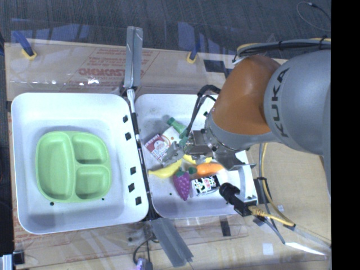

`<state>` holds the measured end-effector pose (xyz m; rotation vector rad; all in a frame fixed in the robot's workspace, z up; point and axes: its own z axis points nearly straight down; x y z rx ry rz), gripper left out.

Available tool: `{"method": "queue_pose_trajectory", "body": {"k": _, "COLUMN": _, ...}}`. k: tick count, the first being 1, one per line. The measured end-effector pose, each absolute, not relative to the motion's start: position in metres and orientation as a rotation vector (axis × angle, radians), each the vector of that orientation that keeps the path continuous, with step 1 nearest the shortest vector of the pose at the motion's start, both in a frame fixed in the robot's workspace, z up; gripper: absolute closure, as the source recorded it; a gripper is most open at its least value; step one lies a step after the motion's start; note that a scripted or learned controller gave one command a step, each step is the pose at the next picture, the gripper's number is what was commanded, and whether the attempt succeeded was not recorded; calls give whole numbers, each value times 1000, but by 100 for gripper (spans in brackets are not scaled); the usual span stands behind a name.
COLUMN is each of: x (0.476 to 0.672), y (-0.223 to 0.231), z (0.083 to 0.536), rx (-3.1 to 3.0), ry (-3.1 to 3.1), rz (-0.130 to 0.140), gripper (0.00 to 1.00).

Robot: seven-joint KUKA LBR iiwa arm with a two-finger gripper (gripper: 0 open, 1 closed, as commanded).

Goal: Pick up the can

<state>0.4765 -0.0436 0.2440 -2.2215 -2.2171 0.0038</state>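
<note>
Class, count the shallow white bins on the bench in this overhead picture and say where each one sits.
2. The left bin holds a green divided plate. The right bin sits beside it, holding small items under the arm; the arm covers part of it.

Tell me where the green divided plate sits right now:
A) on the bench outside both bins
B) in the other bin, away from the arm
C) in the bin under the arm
B: the green divided plate lies flat in the left bin, while the arm hangs over the right bin.
</note>
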Motion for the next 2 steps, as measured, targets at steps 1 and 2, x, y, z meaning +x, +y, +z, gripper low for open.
{"method": "queue_pose_trajectory", "body": {"k": 1, "x": 509, "y": -94, "z": 101, "rx": -2175, "ry": -2261, "rz": 4, "gripper": 0}}
{"method": "queue_pose_trajectory", "body": {"k": 2, "x": 563, "y": -142, "z": 91, "rx": -2289, "ry": -2148, "rz": 3, "gripper": 0}}
